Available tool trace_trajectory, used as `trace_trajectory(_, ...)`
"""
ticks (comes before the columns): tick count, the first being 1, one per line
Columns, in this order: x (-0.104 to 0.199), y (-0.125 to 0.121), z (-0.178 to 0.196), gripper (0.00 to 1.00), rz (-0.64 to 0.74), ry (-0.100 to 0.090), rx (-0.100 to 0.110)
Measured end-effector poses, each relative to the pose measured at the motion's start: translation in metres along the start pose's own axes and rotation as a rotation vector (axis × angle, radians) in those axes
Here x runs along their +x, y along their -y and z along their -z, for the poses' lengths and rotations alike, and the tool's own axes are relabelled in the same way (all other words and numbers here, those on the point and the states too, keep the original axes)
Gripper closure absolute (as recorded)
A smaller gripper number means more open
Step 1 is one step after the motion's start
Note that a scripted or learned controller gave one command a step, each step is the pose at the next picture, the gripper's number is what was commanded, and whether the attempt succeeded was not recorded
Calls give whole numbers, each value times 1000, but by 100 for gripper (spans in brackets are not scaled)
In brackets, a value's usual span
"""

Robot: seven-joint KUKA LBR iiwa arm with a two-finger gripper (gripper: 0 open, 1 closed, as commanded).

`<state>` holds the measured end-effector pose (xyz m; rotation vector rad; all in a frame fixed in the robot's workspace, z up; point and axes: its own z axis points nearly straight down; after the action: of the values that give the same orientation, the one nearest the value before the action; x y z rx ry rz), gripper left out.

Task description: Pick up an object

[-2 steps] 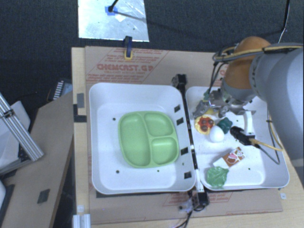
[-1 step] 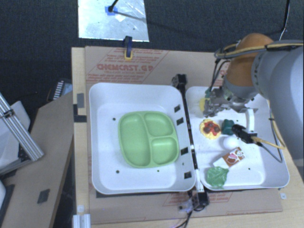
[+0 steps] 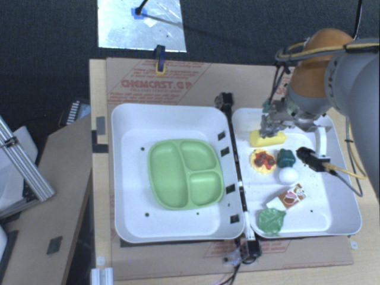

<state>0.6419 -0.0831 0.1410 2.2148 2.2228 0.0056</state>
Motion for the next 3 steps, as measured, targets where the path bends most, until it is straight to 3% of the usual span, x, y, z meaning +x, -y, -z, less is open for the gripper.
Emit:
trace_trajectory(2,1,5,114,100,2,1,-3)
trace_trajectory(3,1,4,143,100,3,0,1)
